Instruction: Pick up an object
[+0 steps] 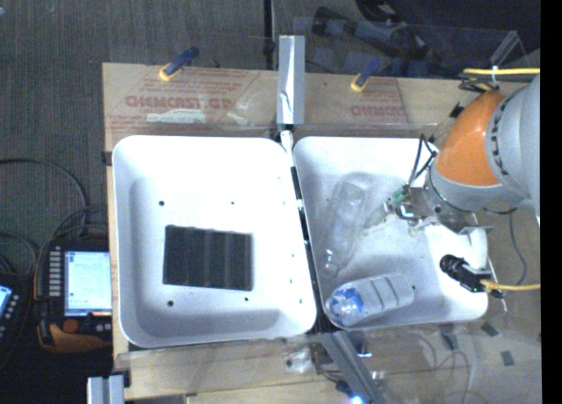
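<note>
Two white bins: left bin [132, 218] plain white with a few tiny dark dots, right bin [386, 152] the same white. On the left, a black ribbed slab [208, 257], darker stripes across it. On the right, a clear bottle [344, 218], see-through and colourless, and a second clear bottle [371, 297] with a blue cap end. Grey arm [527, 143] with a bright orange band [465, 143]. Brown board [202, 99] behind, faded red lettering. Two clamps [178, 63] in blue and yellow. Silver post [291, 82] between the bins. Dark grey carpet [53, 51].
</note>
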Robot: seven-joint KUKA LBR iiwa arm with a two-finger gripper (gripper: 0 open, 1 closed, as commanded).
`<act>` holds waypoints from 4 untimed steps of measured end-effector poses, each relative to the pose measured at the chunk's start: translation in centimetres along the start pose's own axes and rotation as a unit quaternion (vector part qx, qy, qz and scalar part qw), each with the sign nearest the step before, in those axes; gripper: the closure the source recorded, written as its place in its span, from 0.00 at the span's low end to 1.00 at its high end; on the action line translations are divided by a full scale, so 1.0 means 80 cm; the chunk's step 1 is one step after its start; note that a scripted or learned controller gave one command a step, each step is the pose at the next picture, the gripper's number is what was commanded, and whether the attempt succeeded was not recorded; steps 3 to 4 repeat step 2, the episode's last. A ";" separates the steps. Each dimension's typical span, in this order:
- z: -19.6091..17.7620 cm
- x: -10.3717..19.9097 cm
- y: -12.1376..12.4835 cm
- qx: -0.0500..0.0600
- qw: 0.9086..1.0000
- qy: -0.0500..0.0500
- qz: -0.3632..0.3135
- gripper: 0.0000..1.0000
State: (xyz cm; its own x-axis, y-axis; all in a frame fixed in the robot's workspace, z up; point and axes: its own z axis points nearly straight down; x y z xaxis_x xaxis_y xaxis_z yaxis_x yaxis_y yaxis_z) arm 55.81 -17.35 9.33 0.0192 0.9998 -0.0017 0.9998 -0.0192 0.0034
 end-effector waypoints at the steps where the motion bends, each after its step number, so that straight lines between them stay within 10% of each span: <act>1: 0.004 0.011 0.109 -0.004 1.000 -0.002 0.004 0.00; 2: -0.128 -0.021 0.073 0.001 0.999 -0.001 0.053 0.00; 4: -0.128 -0.021 0.073 0.001 0.999 -0.001 0.053 0.00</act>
